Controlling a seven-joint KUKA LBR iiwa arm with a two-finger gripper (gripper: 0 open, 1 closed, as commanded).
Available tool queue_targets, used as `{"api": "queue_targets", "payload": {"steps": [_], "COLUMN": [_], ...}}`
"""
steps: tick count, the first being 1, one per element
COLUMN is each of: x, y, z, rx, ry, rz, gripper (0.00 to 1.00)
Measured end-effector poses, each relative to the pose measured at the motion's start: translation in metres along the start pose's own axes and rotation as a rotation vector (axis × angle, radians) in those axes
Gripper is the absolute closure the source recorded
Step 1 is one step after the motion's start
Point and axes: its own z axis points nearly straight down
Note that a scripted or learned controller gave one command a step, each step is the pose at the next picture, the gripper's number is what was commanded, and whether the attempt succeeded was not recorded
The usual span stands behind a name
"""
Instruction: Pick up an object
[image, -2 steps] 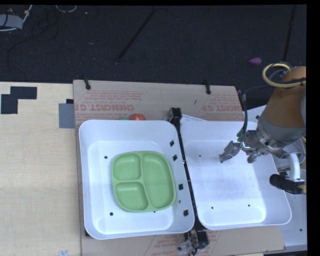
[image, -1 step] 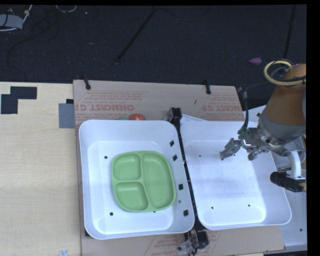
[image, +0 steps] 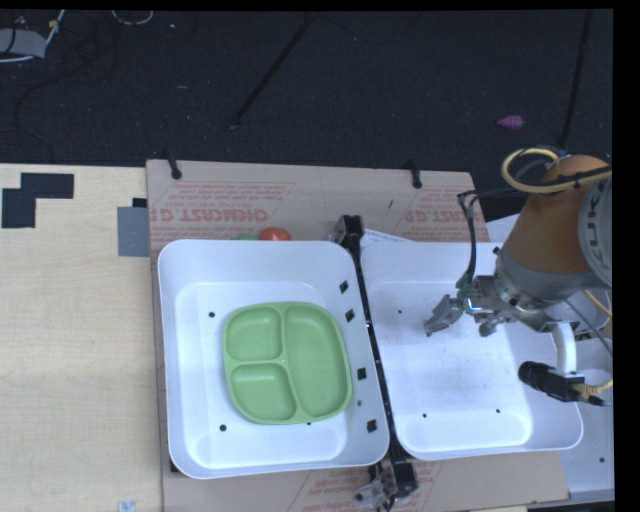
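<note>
A light green divided plate (image: 286, 362) with three compartments lies flat in the middle of the left bin (image: 190, 290). My gripper (image: 452, 314) hangs over the right bin (image: 440, 420), near its upper middle, well to the right of the plate. Its fingers are spread apart with nothing between them. The arm comes in from the right with its orange band above the wrist.
A small red and green object (image: 270, 235) sits behind the left bin's far rim on the cardboard. A black divider (image: 365, 340) runs between the two bins. The pale wooden bench top (image: 70, 350) extends to the left.
</note>
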Motion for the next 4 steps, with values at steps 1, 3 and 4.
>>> {"api": "queue_targets", "payload": {"steps": [1, 3, 4], "x": [0.004, 0.005, 0.004], "y": [0.008, 0.008, 0.01], "z": [0.05, 0.059, -0.004], "rx": [0.001, -0.003, -0.009], "ry": [0.0, 0.0, -0.002], "rz": [-0.002, 0.005, 0.0], "gripper": [0.0, 1.0, 1.0]}}
